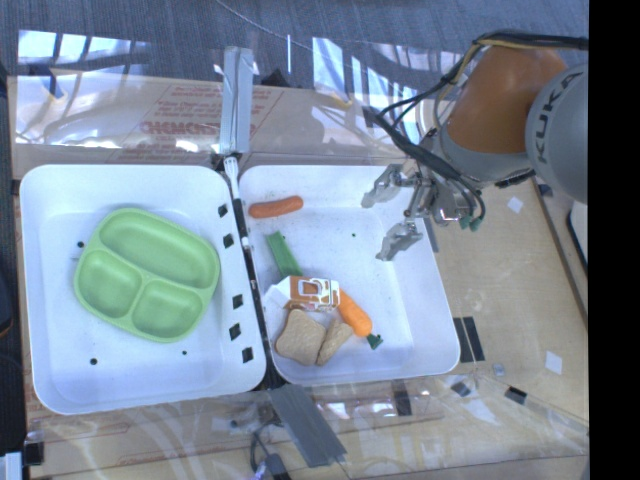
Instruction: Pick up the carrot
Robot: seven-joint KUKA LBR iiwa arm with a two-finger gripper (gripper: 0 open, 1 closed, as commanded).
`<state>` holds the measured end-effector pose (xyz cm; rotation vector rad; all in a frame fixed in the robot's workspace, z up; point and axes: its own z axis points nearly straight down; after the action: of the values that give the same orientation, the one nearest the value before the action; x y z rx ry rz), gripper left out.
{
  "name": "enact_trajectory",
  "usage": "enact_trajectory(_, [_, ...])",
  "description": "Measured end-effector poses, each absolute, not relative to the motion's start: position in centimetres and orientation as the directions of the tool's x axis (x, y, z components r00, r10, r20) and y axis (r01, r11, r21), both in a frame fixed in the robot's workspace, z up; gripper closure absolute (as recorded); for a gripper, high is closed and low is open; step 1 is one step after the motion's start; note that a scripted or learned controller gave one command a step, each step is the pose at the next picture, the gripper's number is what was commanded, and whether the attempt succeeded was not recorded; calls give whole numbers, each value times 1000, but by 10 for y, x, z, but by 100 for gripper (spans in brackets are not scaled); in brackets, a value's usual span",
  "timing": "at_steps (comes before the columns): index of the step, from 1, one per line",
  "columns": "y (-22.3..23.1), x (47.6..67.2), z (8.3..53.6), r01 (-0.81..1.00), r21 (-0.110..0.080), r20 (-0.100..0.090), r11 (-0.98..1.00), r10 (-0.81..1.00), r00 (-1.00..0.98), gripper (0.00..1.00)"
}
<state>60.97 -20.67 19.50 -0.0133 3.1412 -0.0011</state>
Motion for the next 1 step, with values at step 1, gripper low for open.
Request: enact_trajectory(1, [-183, 568, 109, 45, -3, -17, 999, 45, -999, 0])
